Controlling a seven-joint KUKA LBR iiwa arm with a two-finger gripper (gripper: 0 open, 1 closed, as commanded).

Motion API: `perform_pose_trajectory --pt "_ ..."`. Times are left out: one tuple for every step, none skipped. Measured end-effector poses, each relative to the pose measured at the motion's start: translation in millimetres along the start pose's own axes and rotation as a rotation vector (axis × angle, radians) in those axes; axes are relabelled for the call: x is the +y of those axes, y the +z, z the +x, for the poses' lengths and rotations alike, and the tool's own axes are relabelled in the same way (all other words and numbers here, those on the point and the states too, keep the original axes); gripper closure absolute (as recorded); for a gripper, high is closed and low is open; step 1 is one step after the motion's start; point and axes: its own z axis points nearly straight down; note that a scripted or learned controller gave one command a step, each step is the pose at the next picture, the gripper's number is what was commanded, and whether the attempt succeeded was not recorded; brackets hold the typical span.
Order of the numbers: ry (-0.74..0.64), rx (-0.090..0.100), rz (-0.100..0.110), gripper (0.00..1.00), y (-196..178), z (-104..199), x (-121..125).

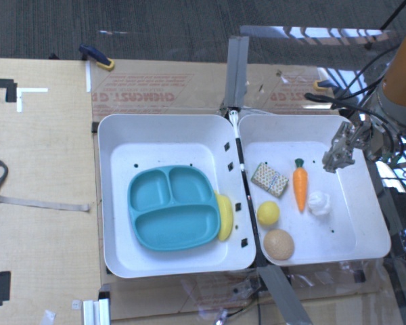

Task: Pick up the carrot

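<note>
Carrot (300,188) lies lengthwise in the right bin (365,246), green top away, a white lump (319,202) just beside it. Probably light, rigid, smooth plastic; best gripped across its thicker upper half. Gripper (333,162) hovers nearby, its state impossible to tell.

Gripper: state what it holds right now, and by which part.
Nothing is held. The gripper hovers over the right bin, apart from the carrot, which lies on the bin floor beside a white crumpled item.
</note>
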Motion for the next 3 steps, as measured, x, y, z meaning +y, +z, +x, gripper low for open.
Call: perform_pose_trajectory --pt "-0.163 0.0 -0.001 1.0 -26 -45 60" --pt "-0.229 0.004 -0.001 1.0 127 -41 55" --pt "-0.363 0.0 -0.002 1.0 69 -26 78"
